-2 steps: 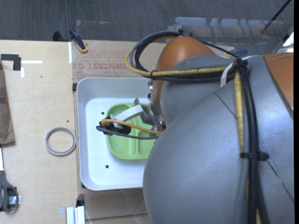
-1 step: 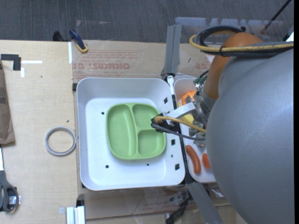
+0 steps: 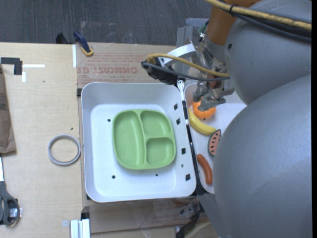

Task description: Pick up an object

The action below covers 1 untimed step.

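Observation:
In the right bin lie an orange toy fruit, a yellow banana, a watermelon slice and a red sausage. My gripper hangs just above the orange fruit, at the bin's back left, and overlaps the fruit's top edge. The banana lies right in front of the orange fruit and touches it. The arm's grey body hides most of the right bin.
The left bin holds a green divided plate. A tape ring lies on the bench to the left, scissors sit at the lower left, and a clamp is at the back. A yellow cable loops near the wrist.

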Tool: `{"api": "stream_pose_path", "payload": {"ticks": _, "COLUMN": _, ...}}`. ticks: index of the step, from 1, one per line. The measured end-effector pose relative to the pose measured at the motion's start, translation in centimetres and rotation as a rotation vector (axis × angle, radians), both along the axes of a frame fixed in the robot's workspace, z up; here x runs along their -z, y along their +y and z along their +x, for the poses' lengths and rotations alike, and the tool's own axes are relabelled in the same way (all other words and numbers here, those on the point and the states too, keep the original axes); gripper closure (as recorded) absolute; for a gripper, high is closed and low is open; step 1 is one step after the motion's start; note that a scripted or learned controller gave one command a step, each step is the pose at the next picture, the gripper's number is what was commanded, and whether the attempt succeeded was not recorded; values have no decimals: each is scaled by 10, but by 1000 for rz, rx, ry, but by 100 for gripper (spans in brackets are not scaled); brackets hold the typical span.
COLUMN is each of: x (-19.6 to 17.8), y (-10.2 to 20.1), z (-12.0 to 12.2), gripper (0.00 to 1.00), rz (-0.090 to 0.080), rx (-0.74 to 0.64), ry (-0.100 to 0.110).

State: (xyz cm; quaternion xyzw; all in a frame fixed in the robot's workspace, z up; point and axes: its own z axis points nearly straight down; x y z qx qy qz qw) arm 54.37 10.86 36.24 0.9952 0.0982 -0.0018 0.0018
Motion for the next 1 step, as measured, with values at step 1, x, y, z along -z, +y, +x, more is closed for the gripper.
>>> {"api": "stream_pose_path", "payload": {"ticks": 1, "x": 84, "y": -92, "z": -51, "gripper": 100, "rz": 1, "rx": -98, "ry": 4}}
